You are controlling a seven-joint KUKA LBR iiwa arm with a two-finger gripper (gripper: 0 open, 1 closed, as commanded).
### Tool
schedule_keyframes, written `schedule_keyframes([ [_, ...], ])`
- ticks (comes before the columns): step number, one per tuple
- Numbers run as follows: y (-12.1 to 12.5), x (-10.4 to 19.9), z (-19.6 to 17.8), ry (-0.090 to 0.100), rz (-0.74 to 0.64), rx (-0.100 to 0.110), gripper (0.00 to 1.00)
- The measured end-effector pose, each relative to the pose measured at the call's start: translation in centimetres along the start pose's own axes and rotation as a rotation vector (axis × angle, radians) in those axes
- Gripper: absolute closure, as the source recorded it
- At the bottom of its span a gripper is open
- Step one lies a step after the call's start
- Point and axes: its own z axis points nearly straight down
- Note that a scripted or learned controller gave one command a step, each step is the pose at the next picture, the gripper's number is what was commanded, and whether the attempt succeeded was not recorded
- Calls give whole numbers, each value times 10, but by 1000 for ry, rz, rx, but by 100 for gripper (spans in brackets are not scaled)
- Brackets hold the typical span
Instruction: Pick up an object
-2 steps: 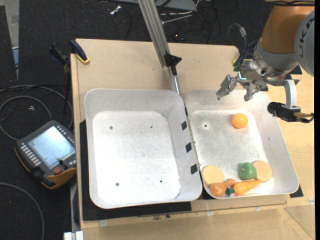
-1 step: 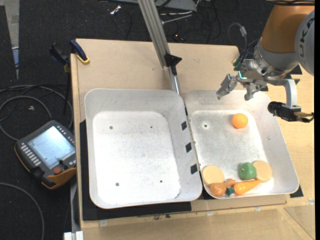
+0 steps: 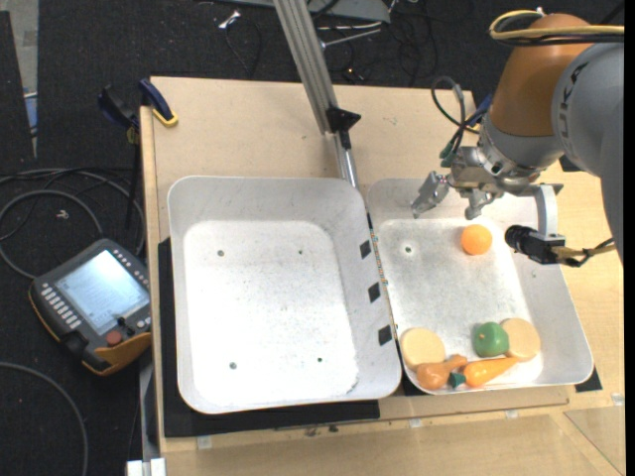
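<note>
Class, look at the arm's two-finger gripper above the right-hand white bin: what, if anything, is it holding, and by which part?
Nothing is held. The gripper hangs open, its fingers apart with nothing between them, up and left of the small orange ball.

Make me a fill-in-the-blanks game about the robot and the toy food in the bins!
1. The orange ball lies in the ____ bin.
2. The round toy among the pile at the near edge of the right bin is colored ____.
3. The gripper hangs over the far end of the right bin with its jaws ____.
4. The toy carrot lies just in front of the ____ toy.

Missing words: right; green; open; green
</note>
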Motion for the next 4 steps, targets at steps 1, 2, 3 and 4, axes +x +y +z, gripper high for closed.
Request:
schedule_keyframes([
  [1,0,-2,44,0,1,-2,0],
  [2,0,-1,98,0,1,-1,0],
  [3,1,-2,83,-1,2,-8,100],
  [4,-2,-8,37,-2,2,-11,100],
])
